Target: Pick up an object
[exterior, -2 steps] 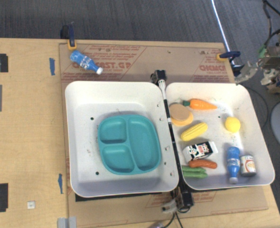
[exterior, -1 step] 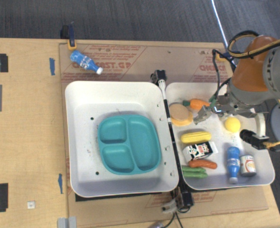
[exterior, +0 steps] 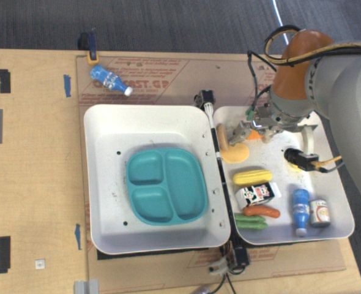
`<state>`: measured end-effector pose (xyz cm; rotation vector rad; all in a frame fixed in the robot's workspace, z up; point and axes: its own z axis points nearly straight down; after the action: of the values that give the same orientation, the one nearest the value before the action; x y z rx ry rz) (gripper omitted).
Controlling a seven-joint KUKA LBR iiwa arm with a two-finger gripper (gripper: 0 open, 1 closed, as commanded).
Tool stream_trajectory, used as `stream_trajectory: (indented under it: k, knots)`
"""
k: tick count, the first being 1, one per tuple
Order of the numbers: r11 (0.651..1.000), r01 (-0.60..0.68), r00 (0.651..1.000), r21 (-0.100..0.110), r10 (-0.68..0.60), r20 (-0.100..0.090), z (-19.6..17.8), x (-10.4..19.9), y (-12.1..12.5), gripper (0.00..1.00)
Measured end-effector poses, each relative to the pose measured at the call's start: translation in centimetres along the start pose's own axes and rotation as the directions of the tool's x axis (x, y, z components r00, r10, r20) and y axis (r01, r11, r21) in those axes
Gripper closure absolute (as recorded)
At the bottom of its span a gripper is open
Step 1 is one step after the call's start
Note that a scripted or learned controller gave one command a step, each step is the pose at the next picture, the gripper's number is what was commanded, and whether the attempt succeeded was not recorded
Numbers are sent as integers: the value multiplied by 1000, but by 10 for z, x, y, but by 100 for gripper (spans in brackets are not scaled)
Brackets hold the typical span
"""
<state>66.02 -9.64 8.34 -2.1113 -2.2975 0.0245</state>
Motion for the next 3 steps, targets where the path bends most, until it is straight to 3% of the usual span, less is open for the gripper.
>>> stream_trajectory:
  k: [1,2,3]
  knots:
    - [1000,-26,1000,-5,26,-4,0,-16,1,0]
    - [989,-149,989,-11,149,-5,0,-60,-1,0]
    - [892,-452,892,12,452,-21,1,-74,-2,0]
